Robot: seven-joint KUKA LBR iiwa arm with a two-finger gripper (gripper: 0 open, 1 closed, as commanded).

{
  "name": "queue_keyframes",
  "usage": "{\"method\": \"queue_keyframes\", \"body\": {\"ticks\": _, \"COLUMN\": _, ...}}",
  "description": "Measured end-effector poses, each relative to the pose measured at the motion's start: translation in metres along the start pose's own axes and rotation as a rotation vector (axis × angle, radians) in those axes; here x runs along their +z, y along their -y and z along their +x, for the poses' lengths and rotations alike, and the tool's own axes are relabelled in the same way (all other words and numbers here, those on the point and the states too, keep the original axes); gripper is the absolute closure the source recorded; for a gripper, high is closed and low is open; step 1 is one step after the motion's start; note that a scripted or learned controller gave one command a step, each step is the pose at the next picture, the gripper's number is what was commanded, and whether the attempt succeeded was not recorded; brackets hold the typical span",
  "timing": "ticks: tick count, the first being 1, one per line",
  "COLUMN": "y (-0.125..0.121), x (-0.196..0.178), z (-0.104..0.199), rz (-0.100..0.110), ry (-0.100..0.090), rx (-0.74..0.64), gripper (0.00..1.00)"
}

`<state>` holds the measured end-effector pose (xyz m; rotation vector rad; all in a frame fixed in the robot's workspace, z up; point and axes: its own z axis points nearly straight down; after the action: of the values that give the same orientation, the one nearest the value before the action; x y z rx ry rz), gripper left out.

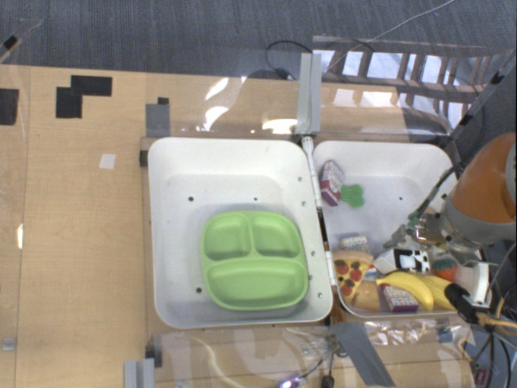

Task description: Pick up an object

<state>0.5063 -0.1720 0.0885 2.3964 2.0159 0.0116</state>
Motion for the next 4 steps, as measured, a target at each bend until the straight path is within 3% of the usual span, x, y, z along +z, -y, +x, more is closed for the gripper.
{"method": "queue_keyframes", "body": {"ticks": 1, "y": -0.004, "x": -0.009, "z": 0.001, "rz": -0.006, "ry": 0.000, "rx": -0.003, "gripper": 1.00}}
{"method": "queue_keyframes", "body": {"ticks": 2, "y": -0.004, "x": -0.009, "z": 0.001, "rz": -0.005, "ry": 0.000, "rx": -0.003, "gripper": 0.00}}
{"method": "queue_keyframes", "body": {"ticks": 3, "y": -0.001, "x": 0.000, "z": 0.023, "rz": -0.003, "ry": 0.003, "rx": 0.177, "gripper": 0.00}}
{"method": "queue_keyframes", "body": {"ticks": 4, "y": -0.005, "x": -0.009, "z": 0.025, "rz": -0.008, "ry": -0.001, "rx": 0.172, "gripper": 1.00}}
